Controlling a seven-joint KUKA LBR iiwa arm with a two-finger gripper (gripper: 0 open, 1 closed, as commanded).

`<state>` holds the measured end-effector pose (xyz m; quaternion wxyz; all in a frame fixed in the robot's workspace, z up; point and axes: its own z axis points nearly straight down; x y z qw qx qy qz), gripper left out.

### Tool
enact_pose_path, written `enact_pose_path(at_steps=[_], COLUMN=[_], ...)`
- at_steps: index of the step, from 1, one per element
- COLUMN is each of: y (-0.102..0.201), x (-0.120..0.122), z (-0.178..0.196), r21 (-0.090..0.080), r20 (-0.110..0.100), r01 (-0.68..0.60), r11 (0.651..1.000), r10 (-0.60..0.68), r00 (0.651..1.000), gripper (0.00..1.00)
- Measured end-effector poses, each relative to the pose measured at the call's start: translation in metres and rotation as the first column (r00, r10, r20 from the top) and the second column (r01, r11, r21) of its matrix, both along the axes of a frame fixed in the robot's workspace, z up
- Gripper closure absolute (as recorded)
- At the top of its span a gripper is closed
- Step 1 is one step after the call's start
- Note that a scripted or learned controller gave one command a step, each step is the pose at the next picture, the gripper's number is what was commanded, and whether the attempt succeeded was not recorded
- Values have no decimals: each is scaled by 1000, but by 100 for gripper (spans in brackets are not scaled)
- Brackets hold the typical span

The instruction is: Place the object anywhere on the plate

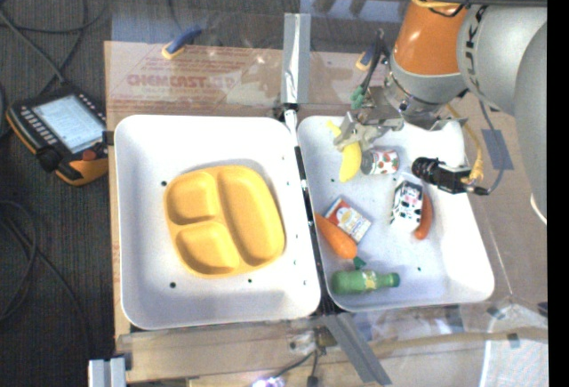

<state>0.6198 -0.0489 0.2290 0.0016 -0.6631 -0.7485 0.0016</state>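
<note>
Camera view puts our pincer [354, 129] low over the far left corner of the right bin [462, 278], its fingers set narrowly about the upper end of a yellow banana [350, 160], which hangs tilted just beneath it. Just right of the banana lies a small can [382, 163]. Nearer us from the pincer we see a small carton [348, 220], a carrot [336, 237] and a green bottle [364, 280]; a cow figure [407, 202] and a sausage [424, 217] lie to the right. Well left of the pincer, the yellow compartment plate [222, 218] sits in the left bin [142, 287].
</note>
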Motion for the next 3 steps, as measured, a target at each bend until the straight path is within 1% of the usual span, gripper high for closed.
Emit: enact_pose_path(at_steps=[1,2,3], y=[70,112,112], x=[-18,-65,-64], z=[-20,-49,-49], r21=[1,1,1], r20=[0,-2,-1], r01=[-204,-200,-199], r11=[979,980,980], r10=[204,200,199], r00=[979,980,980], gripper=[100,100,0])
